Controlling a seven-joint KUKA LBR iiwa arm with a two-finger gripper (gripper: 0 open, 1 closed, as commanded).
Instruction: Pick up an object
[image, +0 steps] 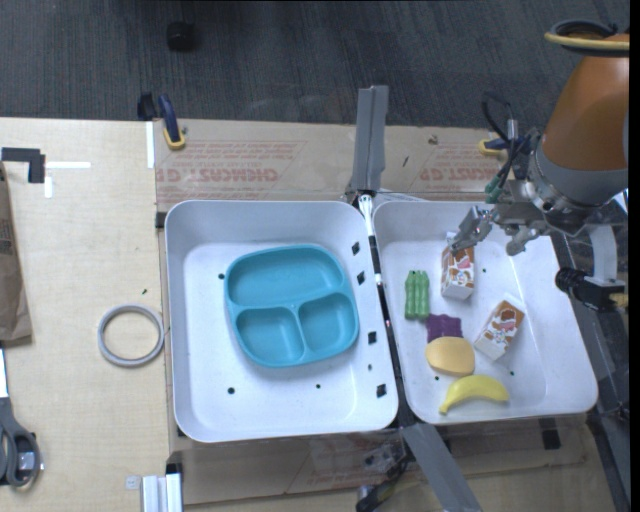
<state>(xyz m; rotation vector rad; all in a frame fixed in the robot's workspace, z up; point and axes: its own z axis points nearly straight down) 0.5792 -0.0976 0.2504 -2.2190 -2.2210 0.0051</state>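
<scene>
While the grey arm with its glossy orange band reaches in from the right, its metal gripper hangs over the right-hand bin, its thin fingers closed on the top of a small printed carton that stands upright near the bin's back. Beside it lie a ribbed green vegetable, a purple block, a smooth rounded orange piece, a curved yellow banana and a second tilted carton. A smooth, turquoise three-compartment plastic tray sits in the left-hand bin, and a grey ring lies on the pale wooden bench.
</scene>
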